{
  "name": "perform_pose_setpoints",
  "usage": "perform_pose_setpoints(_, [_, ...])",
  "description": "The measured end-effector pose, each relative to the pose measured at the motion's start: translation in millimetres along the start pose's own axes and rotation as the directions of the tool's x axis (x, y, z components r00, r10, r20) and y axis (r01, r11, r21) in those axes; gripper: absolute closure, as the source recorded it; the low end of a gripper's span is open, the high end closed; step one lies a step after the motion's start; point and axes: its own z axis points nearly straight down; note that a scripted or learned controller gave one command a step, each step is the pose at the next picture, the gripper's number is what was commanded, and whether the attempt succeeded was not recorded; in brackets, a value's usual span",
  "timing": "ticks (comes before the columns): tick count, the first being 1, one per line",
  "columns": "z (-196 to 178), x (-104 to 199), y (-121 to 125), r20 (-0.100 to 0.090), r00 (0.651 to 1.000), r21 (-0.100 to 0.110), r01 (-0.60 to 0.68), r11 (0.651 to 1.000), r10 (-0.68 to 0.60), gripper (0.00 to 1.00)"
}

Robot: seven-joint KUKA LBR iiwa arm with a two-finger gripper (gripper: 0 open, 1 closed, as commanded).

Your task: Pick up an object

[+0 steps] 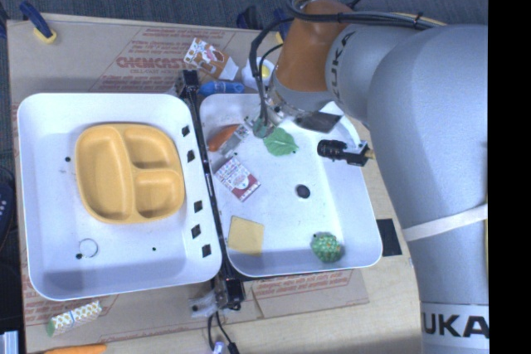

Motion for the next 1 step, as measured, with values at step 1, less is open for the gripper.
perform_pose_setpoints(1, [-101.4, 75.5, 53.7, 0.006, 0.984, -0.004, 0.18, 0.984, -0.18, 0.0])
